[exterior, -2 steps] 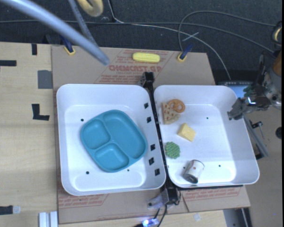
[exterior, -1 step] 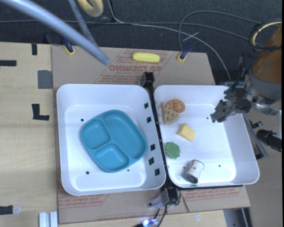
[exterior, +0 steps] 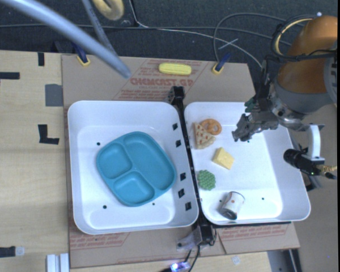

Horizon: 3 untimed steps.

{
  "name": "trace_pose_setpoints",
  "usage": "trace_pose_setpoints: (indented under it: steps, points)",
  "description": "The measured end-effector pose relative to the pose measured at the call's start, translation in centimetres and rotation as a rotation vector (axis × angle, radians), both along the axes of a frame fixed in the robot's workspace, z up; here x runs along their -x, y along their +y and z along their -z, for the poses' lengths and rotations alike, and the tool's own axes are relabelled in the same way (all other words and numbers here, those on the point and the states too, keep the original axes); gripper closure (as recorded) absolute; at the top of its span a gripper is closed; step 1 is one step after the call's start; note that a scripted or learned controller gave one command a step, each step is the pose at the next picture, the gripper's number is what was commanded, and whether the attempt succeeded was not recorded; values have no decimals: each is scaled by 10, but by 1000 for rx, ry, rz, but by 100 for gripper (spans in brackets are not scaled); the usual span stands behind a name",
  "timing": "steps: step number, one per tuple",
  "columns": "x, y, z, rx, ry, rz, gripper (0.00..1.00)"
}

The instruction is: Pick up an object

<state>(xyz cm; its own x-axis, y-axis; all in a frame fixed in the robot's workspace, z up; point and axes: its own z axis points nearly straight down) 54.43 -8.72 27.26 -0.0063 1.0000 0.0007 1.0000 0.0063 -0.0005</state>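
In the right bin lie a waffle-and-pretzel piece, a yellow cheese block, a green bumpy ball and a small grey-and-white can on its side. My gripper hangs over the right bin's upper part, to the right of the waffle piece and above the cheese block. Nothing shows between its dark fingertips. The left bin holds a blue divided plate.
A yellow banana-like toy lies on the cardboard behind the bins. A black divider runs between the two bins. Grey tubing crosses the upper left. Cables hang behind the arm at upper right.
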Motion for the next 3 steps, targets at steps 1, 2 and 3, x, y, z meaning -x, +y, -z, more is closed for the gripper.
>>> trace_pose_setpoints:
  steps: [1,2,3]
  points:
    - [-20,50,8,0,1,0,100]
    - [-30,104,29,1,3,1,100]
    - [-40,163,29,0,1,0,100]
